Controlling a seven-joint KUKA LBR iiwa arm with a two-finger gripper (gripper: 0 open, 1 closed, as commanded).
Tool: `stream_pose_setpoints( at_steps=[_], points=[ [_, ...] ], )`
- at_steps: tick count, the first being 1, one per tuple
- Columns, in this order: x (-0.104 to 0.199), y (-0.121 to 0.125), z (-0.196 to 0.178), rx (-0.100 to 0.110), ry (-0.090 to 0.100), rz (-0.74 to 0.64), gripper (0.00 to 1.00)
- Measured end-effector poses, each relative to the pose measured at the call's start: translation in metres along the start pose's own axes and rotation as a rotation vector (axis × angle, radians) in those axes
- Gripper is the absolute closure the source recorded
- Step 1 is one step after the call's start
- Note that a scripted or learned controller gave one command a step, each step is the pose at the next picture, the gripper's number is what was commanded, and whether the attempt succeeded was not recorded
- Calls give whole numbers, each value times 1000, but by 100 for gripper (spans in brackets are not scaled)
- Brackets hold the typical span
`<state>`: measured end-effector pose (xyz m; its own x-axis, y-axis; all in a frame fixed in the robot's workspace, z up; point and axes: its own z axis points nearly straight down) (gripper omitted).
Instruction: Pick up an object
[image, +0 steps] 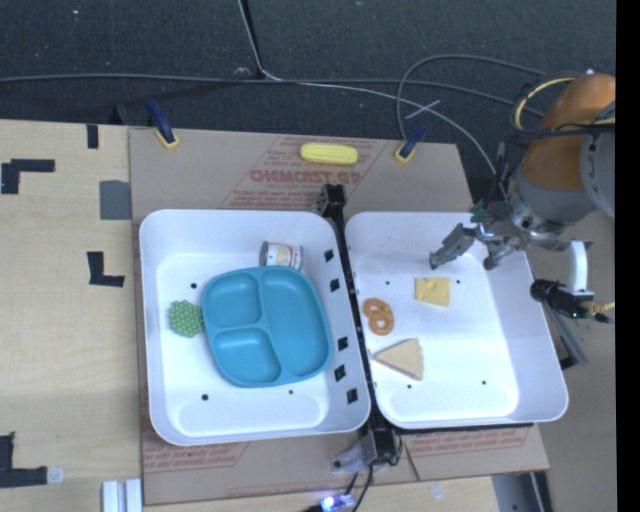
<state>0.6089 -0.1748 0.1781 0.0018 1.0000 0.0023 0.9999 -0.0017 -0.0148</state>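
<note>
Here the gripper (468, 250) hangs over the upper right part of the right bin (520, 395), its two dark fingers (445, 252) spread apart with nothing between them. The arm (560, 150) comes in from the right, its orange band just above the wrist. Just below and a little left of the fingertips lies a yellow cheese square (433, 291) on the bin floor, close to the gripper but not touched by it. Further left in the same bin, near the divider, sits a small orange pretzel (379, 316), and below it a tan sandwich wedge (402, 358). The left bin (165, 400) holds a blue tray (267, 326) with three compartments, lying at a tilt across the middle. A small can (282, 256) lies on its side just beside the tray's upper edge, and a green bumpy ball (185, 318) rests against the tray's left edge. Behind the bins, on the cardboard (290, 180), lies a yellow banana (329, 153), well apart from everything else.
</note>
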Motion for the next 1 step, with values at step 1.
stream_pose_setpoints(
  at_steps=[1],
  points=[
    [0, 3, -8, -13, -3, -3, 0]
  ],
)
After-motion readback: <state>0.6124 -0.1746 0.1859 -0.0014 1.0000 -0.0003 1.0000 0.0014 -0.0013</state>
